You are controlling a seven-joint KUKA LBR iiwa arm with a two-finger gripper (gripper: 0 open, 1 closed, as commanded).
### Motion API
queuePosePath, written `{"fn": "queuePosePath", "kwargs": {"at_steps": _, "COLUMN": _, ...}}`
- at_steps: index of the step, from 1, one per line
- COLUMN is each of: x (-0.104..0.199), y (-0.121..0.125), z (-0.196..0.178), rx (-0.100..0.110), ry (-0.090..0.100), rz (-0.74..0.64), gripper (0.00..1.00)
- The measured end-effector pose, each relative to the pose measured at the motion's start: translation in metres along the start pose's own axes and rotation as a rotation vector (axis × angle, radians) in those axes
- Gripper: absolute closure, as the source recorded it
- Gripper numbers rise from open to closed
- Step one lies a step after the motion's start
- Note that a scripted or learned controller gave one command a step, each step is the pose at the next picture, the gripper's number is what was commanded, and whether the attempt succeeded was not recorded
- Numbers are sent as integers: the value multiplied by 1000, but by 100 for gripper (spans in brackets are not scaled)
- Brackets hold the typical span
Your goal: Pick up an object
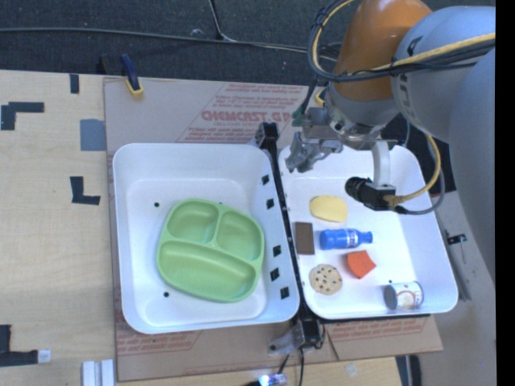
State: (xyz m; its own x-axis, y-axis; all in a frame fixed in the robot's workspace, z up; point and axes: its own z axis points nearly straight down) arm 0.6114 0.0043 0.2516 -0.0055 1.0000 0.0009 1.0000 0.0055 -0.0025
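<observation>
The grey arm reaches in from three o'clock — orange band uppermost — its gripper pointing toward seven o'clock.

Even, bright overhead light; the two shallow white plastic bins glare near overexposure, with soft shadows along their inner walls toward 9 o'clock. Focus is mildly soft throughout, dimmer toward 12 o'clock
</observation>
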Motion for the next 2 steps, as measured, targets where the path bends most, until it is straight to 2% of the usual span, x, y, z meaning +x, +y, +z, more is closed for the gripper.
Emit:
{"fn": "queuePosePath", "kwargs": {"at_steps": 1, "x": 54, "y": -11, "z": 6, "rx": 0, "ry": 0, "rz": 0, "gripper": 100}}
{"fn": "queuePosePath", "kwargs": {"at_steps": 2, "x": 91, "y": -41, "z": 23, "rx": 3, "ry": -1, "rz": 1, "gripper": 100}}
